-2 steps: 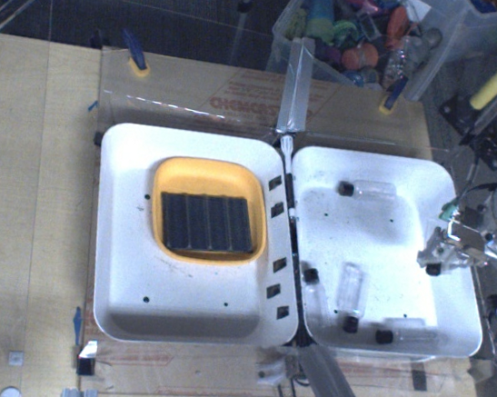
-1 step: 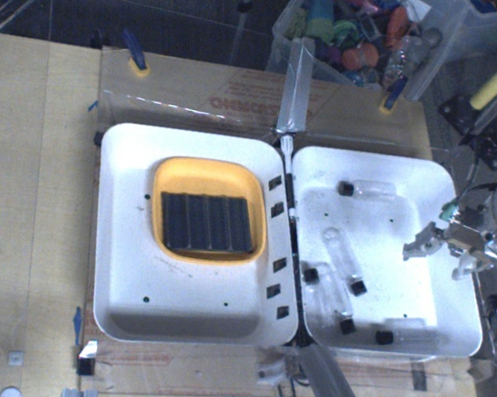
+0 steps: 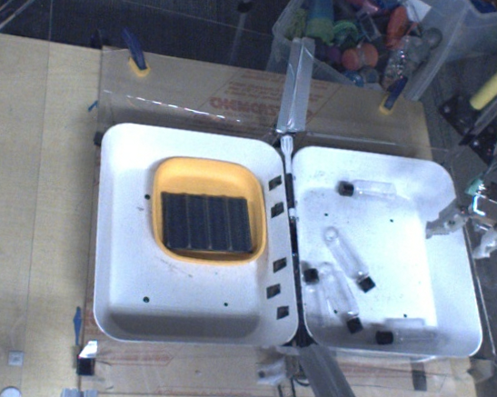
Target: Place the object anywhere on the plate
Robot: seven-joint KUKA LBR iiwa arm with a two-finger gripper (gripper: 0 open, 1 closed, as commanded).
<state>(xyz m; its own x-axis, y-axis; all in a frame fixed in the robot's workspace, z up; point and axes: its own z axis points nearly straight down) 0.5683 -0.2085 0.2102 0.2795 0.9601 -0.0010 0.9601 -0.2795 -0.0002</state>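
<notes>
Gripper (image 3: 477, 214) is parked over the rim of the right bin (image 3: 397, 251), honestly can't tell if it's open or closed. Closest to it, that bin has a handful of clear black-capped tubes (image 3: 342, 250) scattered around. Well away from it, in the left bin (image 3: 122, 249), the black ridged block (image 3: 207, 222) lies flat on the yellow plate (image 3: 211, 171).
</notes>
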